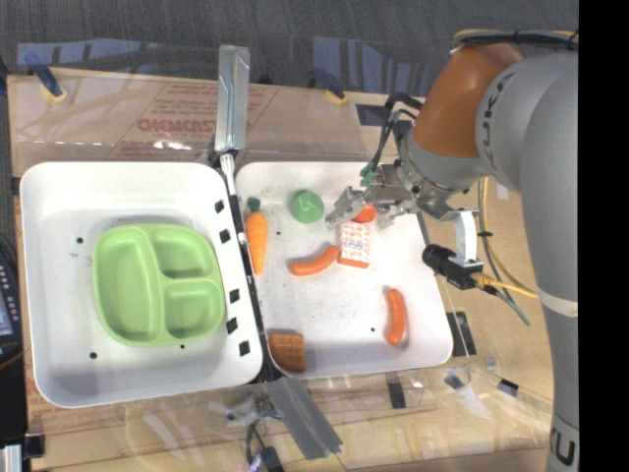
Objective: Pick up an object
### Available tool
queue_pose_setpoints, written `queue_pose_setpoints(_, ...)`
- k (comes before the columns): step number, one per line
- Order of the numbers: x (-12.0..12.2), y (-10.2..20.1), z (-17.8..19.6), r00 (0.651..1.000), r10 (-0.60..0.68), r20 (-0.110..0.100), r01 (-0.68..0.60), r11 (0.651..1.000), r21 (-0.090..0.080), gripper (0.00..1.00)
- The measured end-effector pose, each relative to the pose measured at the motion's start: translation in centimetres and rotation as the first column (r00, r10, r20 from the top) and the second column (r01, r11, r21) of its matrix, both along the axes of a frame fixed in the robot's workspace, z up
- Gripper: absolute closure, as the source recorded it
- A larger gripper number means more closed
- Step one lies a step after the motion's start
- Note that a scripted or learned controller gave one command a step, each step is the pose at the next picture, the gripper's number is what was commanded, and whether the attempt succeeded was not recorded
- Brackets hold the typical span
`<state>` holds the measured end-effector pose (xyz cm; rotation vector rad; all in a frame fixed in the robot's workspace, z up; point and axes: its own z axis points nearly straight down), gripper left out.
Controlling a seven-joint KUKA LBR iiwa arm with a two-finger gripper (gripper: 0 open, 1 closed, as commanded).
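Fingers hanging low over right bin, upper middle; you cannot tell if apart or together. Small red piece sitting right at fingertips, grip unclear. White-and-red packet lying just below. You are seeing green ball to left, carrot along left wall, two sausages, brown block at bottom. Green divided plate sitting in left bin.

The robot arm is big, round and grey, with a shiny orange band. Black and yellow cables run along it. Its gripper is small, metal and grey.
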<state>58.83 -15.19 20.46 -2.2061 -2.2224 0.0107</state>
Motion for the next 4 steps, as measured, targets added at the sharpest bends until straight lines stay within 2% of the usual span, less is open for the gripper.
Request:
queue_pose_setpoints(1,0.2,-0.8,-3.4,0.987,-0.161,-0.003,0.161,0.987,-0.001,0.0)
queue_pose_setpoints(2,2.1,0.9,-10.8,0.999,-0.049,0.016,0.049,0.999,-0.004,0.0)
queue_pose_setpoints(3,-2.4,1.3,-10.7,0.996,-0.081,0.027,0.082,0.997,-0.006,0.0)
queue_pose_setpoints(4,-2.5,1.2,-10.1,0.997,-0.079,0.018,0.079,0.997,-0.005,1.0)
